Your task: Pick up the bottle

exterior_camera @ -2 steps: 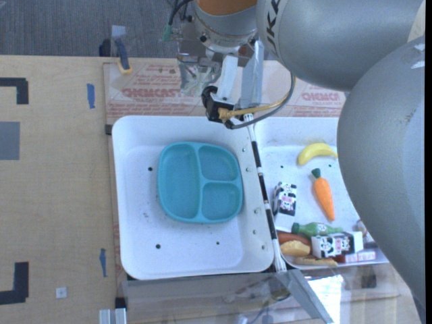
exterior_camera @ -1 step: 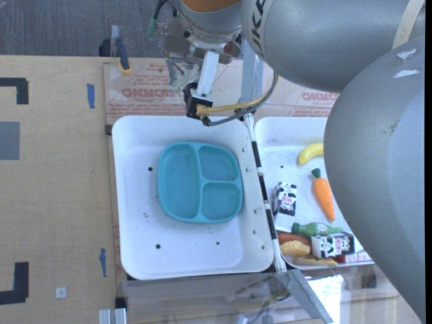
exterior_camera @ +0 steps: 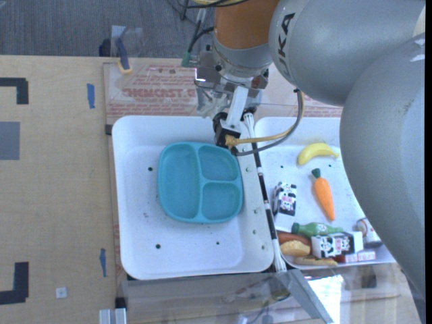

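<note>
The bottle (exterior_camera: 316,229) is green with a pale cap and lies on its side near the front of the right bin (exterior_camera: 351,130), among other items. My gripper (exterior_camera: 214,109) hangs under the orange-banded wrist, over the far edge of the left bin (exterior_camera: 128,181), near the wall between the two bins. It is well away from the bottle, up and to the left of it. Nothing shows in its grasp.
A teal divided plate (exterior_camera: 200,182) lies in the left bin. The right bin also holds a banana (exterior_camera: 317,152), a carrot (exterior_camera: 324,194), a small cow-print carton (exterior_camera: 287,199), a larger carton (exterior_camera: 335,244) and a bread roll (exterior_camera: 297,249) right beside the bottle.
</note>
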Available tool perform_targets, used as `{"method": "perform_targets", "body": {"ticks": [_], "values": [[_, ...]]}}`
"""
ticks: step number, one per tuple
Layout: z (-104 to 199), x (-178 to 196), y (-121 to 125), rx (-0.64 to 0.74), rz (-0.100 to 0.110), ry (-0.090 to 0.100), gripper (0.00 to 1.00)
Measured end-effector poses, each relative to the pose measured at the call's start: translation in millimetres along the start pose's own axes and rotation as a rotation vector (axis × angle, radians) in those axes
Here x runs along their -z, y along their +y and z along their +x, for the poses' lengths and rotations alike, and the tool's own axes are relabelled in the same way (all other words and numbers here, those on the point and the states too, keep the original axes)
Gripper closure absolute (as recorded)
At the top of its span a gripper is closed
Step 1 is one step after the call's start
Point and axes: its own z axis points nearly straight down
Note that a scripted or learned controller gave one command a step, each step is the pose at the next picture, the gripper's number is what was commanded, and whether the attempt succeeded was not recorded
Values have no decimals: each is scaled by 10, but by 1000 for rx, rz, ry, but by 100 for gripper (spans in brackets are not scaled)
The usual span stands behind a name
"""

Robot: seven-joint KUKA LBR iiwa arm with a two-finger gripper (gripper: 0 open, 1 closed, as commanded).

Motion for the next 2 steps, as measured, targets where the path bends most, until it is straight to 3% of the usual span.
{"method": "perform_targets", "body": {"ticks": [1,2], "values": [[632,540,74,65,-3,1,100],[621,595,79,21,-4,2,100]]}}
